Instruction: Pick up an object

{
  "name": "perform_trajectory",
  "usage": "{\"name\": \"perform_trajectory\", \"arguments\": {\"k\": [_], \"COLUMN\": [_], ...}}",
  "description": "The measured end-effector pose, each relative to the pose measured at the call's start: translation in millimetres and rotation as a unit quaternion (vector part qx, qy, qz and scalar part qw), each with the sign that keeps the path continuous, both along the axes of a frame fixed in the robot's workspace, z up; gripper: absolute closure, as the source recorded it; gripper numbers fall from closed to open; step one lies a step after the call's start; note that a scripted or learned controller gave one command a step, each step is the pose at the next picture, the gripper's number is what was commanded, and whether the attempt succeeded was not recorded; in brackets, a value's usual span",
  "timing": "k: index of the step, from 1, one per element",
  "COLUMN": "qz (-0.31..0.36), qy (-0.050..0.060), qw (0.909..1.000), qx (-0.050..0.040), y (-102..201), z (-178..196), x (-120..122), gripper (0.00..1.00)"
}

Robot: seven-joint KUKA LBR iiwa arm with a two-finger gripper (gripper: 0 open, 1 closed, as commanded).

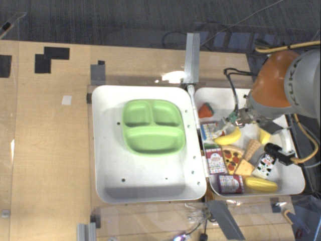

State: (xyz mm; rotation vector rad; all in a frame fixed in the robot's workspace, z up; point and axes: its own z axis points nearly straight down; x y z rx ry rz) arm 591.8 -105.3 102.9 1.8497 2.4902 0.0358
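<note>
Bench [45,149]: pale wood under me, dark carpet beyond its far edge, black squares marked near its far left corner.
Left bin [108,134]: the big white tray I use as my landmark; everything else is placed against it.
Green plate [152,125]: three compartments, lying flat in the middle of the left bin.
Right bin [296,185]: white, touching the left bin's right wall, crowded with toy food.
My arm [301,84]: grey with its orange band, reaching in over the right bin's far right part, well to the right of the left bin.
My claw [236,118]: low over the right bin's middle, just above a yellow banana; whether my fingers are spread or closed I cannot tell, they are too small and muddled to read.
Banana [228,136]: yellow, curved, in the right bin, close to the left bin's right wall.
Second yellow piece [260,185]: long, at the right bin's near edge.
Pizza slice [231,157]: just nearer than the banana.
Red piece [206,110]: at the right bin's far side, just beside the left bin's wall.
Small cartons [215,160]: along the shared wall.
</note>
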Motion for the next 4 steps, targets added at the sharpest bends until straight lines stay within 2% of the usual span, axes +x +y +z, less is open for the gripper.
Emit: {"name": "perform_trajectory", "arguments": {"k": [1,2,3,4], "qz": [0.002,-0.002,-0.002,-0.006], "qy": [0.000,0.019,0.019,0.020], "qw": [1.0000,0.9998,0.9998,0.9998], "qx": [0.0026,0.0023,0.0022,0.0024], "y": [2.7,64.4,64.2,27.3], "z": [11.6,84.5,84.1,83.4], "x": [1.4,78.6,78.5,18.0], "gripper": [1.00,1.00,0.00,0.00]}}
